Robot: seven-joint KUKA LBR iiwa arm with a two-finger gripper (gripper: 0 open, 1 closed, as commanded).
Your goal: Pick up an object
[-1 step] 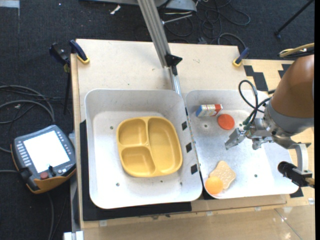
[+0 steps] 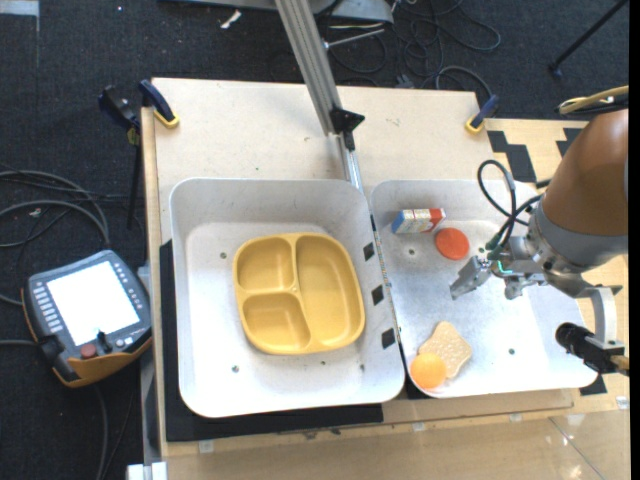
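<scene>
Claw [image 2: 478, 273] hovered over right bin [image 2: 520, 368], mid-bin, nothing seen between it and the floor of the bin; spread or pressed together could not be told from this slant.

Candidate things all sat in right bin: small carton [image 2: 417, 220] near back-left, red disc [image 2: 452, 243] just beside it, toast slice [image 2: 447, 349] and orange ball [image 2: 428, 371] touching each other at front-left corner. Yellow divided plate [image 2: 298, 293] sat alone in left bin [image 2: 200, 268].

Risks, judged:
- Red disc looked flat and low; likely to slide out or be missed on a straight drop.
- Orange ball round; likely to roll off if nudged, and pressed against toast, so a pinch could catch both or neither.
- Front-left pair close to bin wall; wall contact possible on descent.
- Cable [image 2: 497, 203] looped near wrist; snag possible on a big swing.

Carton seemed the easiest pick: lay on its side, long axis roughly left-right with slight tilt, red end pointed toward disc. Closing across its short side would suit. Toast's long axis ran diagonal, front-left to back-right.
</scene>
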